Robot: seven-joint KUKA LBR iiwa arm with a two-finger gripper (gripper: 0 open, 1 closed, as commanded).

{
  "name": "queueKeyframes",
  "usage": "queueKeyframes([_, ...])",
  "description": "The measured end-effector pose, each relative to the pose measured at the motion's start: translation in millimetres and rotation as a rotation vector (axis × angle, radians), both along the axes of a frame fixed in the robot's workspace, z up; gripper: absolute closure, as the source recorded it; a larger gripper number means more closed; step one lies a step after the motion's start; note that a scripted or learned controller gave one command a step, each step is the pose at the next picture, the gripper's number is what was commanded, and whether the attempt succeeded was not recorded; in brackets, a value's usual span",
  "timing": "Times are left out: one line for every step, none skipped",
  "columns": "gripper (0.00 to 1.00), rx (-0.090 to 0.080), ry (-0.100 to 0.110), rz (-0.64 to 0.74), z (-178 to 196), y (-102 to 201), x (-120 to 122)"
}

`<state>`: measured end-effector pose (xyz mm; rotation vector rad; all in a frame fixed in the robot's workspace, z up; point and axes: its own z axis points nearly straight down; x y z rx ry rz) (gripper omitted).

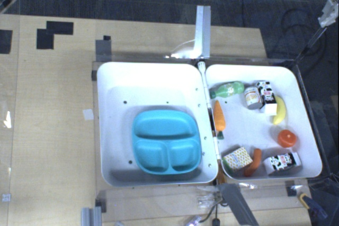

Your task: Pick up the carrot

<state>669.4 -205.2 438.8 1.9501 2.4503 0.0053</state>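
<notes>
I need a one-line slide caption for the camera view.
Carrot lies against the left wall of the right bin; blue tray sits in the left bin.

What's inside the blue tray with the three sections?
Nothing shows in the blue tray: its three compartments look bare. It sits alone in the left bin. The carrot and other toys lie in the right bin. What's underneath the tray is covered.

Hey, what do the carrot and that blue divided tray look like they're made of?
The carrot looks like a toy, probably plastic: even orange colour, smooth surface, with a darker tip at its upper end; the view is too small to rule out a real one. The blue tray looks like moulded plastic: one uniform light blue, rounded compartment walls and a soft, dull sheen.
</notes>
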Motion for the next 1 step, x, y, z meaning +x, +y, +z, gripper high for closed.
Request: queueKeyframes([1.00, 0.000, 0.002, 0.226, -40.1, 39.9, 0.5])
